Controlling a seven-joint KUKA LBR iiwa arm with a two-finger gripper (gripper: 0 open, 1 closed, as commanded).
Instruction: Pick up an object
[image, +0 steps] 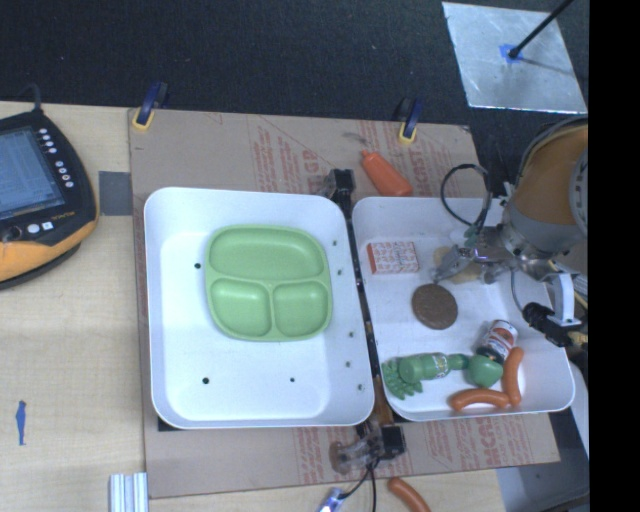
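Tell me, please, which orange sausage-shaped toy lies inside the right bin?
The curved orange sausage at the right bin's near edge; another orange sausage-shaped toy lies on cardboard beyond the bins, a third before them.

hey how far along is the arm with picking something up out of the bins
Nothing looks picked up yet. The gripper is low in the right bin, just above the brown disc and beside the red-and-white card; I can't make out anything between its fingers. The disc, card, green toy and sausages lie on the bin floor. Left to do: close on one item and lift it.
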